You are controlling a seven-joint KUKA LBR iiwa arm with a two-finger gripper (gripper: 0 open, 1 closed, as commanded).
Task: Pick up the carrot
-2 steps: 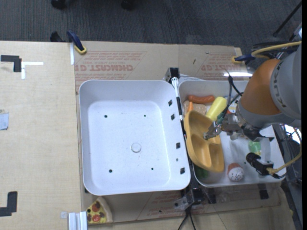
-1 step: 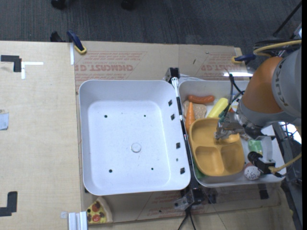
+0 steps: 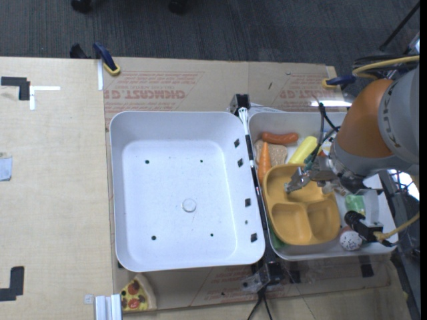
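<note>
The carrot (image 3: 264, 159) is a slim orange piece lying lengthwise along the left wall of the right bin (image 3: 373, 252), just left of the yellow tray's top corner. My gripper (image 3: 297, 181) hangs over the upper compartment of the yellow divided tray (image 3: 310, 222), a short way right of and below the carrot. Its fingers look open, with nothing between them. The grey arm with its orange band (image 3: 367, 122) reaches in from the right and covers part of the right bin.
The right bin also holds a reddish sausage (image 3: 280, 138), a yellow corn-like piece (image 3: 303, 150), a pale slice (image 3: 277, 155), a green item (image 3: 354, 203) and a speckled white ball (image 3: 349, 241). The left bin (image 3: 120, 179) holds a small round disc (image 3: 189, 206). Cables trail at the right.
</note>
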